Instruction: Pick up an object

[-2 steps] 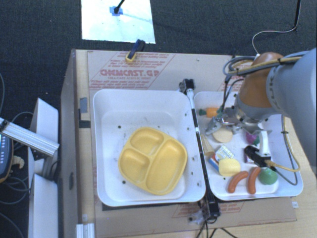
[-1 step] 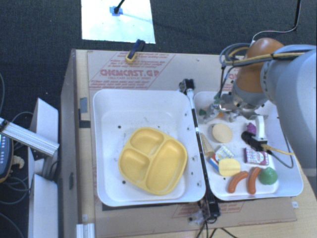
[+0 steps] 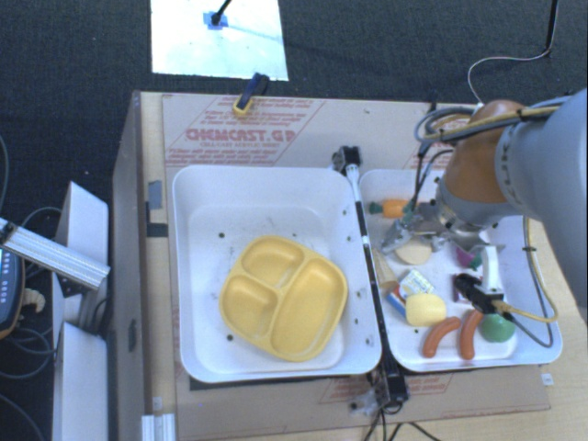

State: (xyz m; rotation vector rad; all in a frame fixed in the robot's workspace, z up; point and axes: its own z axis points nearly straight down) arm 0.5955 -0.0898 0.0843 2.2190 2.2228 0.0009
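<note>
i judge this as the reaching step of the pick: nothing is lifted yet. my grey arm with its orange band (image 3: 487, 154) enters from the right edge of the frame and bends down over the right-hand shallow white bin (image 3: 537, 333), wrist pointing toward the bin's upper middle. the two-finger gripper (image 3: 415, 237) sits low there, just above a pale cream rounded piece (image 3: 413, 254). i cannot tell how far the gripper is spread, and i see nothing held in it.

the likely targets lie in the lower half of that bin: a yellow rounded block (image 3: 425, 310), two small reddish-orange sausages (image 3: 455, 335), a green ball (image 3: 497, 328), and a small orange piece (image 3: 393, 208) near the top. the next move calls for a straight descent onto one item, then a closing grip.

at centre left, the left white bin (image 3: 197, 191) holds a yellow three-section plastic plate (image 3: 283, 297).
</note>
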